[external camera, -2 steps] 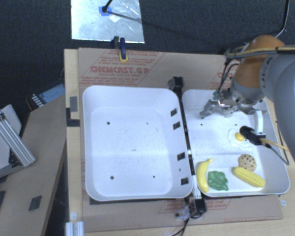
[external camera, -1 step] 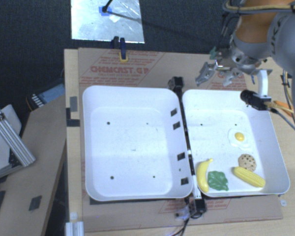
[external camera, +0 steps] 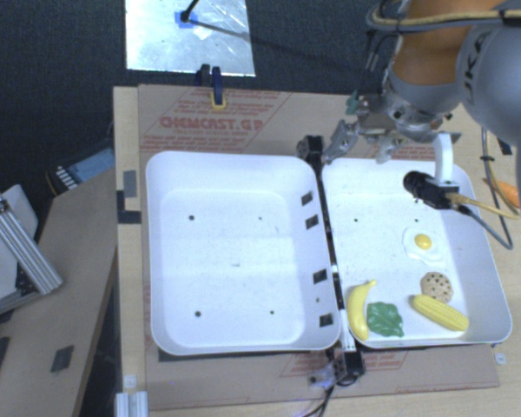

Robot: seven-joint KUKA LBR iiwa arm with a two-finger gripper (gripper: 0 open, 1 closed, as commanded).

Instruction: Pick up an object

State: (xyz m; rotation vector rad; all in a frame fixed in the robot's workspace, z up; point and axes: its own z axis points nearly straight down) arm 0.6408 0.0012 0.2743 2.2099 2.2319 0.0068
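Camera view: right bin (external camera: 482, 259) holds 1 banana (external camera: 359, 309), 1 corn cob (external camera: 439, 313), 1 cookie (external camera: 436, 285), 1 fried egg (external camera: 422, 242); fingers (external camera: 362, 144) spread, empty.

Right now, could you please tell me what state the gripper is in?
Gripper: open, holding nothing, raised over the far edge of the right bin.

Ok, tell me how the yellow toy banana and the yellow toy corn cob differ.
The yellow toy banana is curved and smooth; the yellow toy corn cob is straight. The banana stands nearly upright in the view against the bin's left wall, beside the green leafy piece; the corn lies slanted below the round cookie. Both are yellow and lie in the right bin.
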